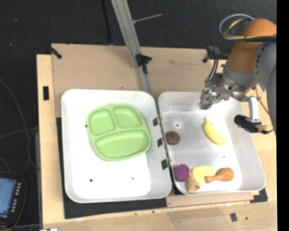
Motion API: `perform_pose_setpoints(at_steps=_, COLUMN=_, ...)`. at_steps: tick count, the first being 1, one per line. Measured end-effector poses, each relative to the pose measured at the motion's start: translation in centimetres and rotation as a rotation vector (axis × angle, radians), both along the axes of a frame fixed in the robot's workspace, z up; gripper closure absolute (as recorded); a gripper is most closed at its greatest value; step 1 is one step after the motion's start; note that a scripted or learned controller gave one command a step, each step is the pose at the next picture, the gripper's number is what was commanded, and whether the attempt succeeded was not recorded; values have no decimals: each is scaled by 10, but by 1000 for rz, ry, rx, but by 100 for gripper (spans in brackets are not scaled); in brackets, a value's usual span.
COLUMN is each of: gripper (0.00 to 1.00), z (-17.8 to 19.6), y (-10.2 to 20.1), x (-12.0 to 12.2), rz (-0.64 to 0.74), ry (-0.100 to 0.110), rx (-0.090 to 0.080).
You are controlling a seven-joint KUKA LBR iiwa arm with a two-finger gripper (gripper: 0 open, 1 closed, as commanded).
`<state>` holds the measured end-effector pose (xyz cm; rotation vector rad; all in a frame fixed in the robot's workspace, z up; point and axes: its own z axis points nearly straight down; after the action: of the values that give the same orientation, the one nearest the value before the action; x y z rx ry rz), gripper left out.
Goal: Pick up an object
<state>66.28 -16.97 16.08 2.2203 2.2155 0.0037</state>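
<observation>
Hovering above the far part of the right bin, the gripper is in the approach step and holds nothing; whether its jaws are spread cannot be told. The banana lies just below it, nearer the camera. Next, the arm probably must descend over the banana and close.

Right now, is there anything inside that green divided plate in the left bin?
The green plate lies flat in the left bin, and all three of its compartments show bare green. Whatever is beneath the plate is covered. The toy foods sit in the right bin.
</observation>
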Motion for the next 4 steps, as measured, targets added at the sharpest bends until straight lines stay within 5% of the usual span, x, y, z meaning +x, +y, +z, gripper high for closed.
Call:
perform_pose_setpoints(at_steps=2, gripper=100, z=104, y=-10, x=0, rz=4, ry=-3, rx=-1)
perform_pose_setpoints(at_steps=4, gripper=100, z=82, y=103, x=5, rz=9, ry=5, rx=3)
